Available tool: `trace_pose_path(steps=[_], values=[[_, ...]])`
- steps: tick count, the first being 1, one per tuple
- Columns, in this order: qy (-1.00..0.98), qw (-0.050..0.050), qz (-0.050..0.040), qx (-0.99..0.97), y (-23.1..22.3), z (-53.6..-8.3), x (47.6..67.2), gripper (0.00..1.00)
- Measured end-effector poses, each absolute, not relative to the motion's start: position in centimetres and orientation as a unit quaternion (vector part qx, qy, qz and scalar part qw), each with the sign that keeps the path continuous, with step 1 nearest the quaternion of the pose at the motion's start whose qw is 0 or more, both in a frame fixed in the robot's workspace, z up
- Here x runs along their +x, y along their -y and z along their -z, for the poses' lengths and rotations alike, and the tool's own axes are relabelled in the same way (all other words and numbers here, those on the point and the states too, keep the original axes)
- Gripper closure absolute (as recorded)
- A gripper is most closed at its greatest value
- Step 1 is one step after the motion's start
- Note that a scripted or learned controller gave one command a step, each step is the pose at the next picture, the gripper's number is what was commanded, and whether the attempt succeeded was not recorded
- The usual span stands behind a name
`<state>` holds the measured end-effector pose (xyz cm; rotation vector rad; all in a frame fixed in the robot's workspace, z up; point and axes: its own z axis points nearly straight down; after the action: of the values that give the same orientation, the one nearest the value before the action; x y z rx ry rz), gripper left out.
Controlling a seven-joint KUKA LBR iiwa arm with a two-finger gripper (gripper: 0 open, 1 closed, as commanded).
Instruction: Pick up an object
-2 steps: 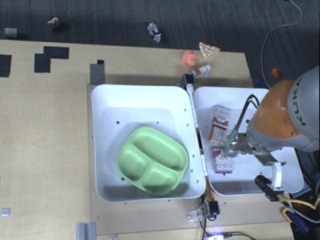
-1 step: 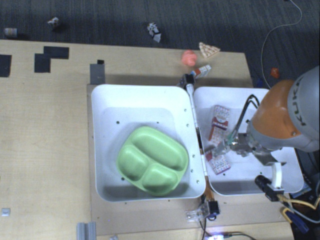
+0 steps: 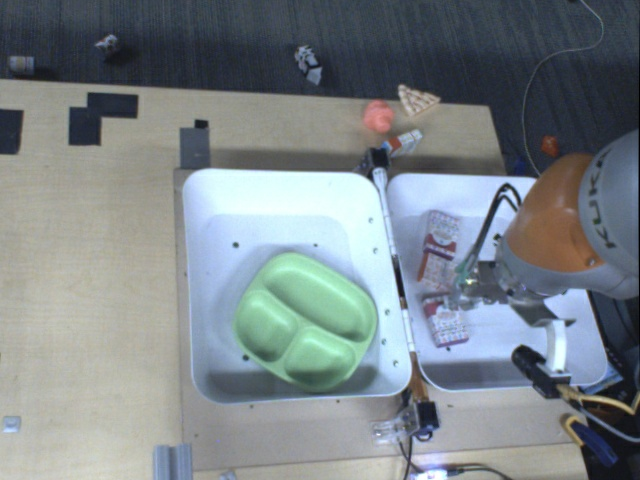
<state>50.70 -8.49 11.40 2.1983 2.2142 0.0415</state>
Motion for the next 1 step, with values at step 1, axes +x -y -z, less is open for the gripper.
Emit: trace_pose_path(steps=[1], values=[[-0.710, 0.010, -0.0132, 0.704, 8.48, -11.39, 50.68, 0.00]])
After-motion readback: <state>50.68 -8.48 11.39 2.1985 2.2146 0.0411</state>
